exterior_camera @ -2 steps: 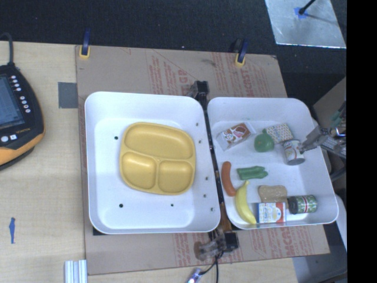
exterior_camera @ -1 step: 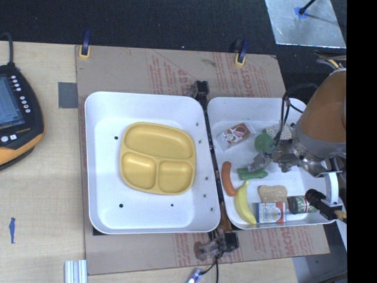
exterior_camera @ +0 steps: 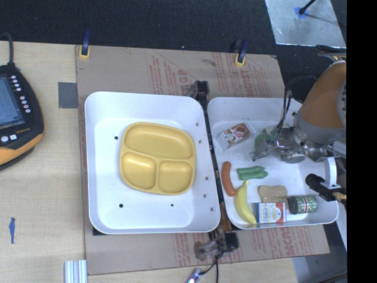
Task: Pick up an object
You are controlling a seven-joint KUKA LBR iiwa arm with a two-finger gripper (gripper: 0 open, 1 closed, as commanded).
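Wooden counter (exterior_camera: 47,205) with a brown cardboard sheet (exterior_camera: 147,69) is carrying two white bins; dark floor is running along the top. Arm (exterior_camera: 324,105) is coming in from the right, its grey-and-orange body cut off at the frame edge and hiding part of the right bin (exterior_camera: 219,108). Pincer (exterior_camera: 265,149) is sitting low over the upper middle of that bin, metal parts blurring together; cannot tell how far it is open or whether anything is between the fingers. A small green item (exterior_camera: 263,138) is lying right at the pincer, partly covered, shape hard to make out.

Going outward: a clear packet with a red-brown print (exterior_camera: 234,134) is lying just left of the pincer. A green pepper-like piece (exterior_camera: 252,172) is sitting below it, long axis running left-right. An orange sausage (exterior_camera: 227,178) is lying near the bin's left wall, long axis running top-bottom, slightly curved. A banana (exterior_camera: 244,203) is running top-bottom beside it. A tan bread slice (exterior_camera: 272,193), a small carton (exterior_camera: 270,212) and a dark jar (exterior_camera: 303,204) lying on its side are crowding the lower edge, touching or nearly so.

Left bin (exterior_camera: 94,158) is holding a yellow divided plate (exterior_camera: 158,157). A teach pendant (exterior_camera: 15,117) is cut off at far left.
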